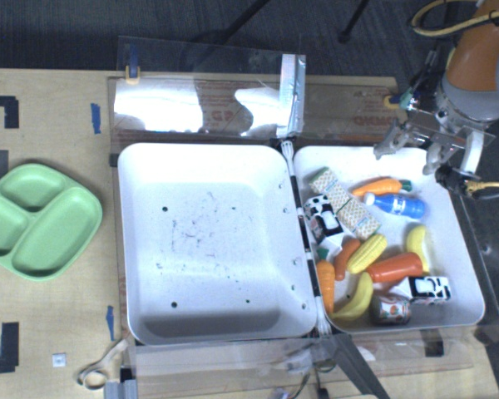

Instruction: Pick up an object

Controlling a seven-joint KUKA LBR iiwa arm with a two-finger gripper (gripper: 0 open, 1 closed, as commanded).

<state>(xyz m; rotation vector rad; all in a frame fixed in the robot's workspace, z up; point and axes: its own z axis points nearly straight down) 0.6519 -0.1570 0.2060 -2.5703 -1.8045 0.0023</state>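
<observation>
Hovering, my gripper point(416, 150) jaws apparently open, holding nothing. Blue bottle point(397, 205) just below: light, rigid, slick, rolls easily; I grip mid-body across width.

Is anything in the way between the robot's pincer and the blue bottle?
Nothing visible blocks it. The pincer hangs over the back edge of the right bin, and the blue bottle lies just in front of it with its top side uncovered. An orange carrot lies right beside the bottle, so it could get bumped.
</observation>
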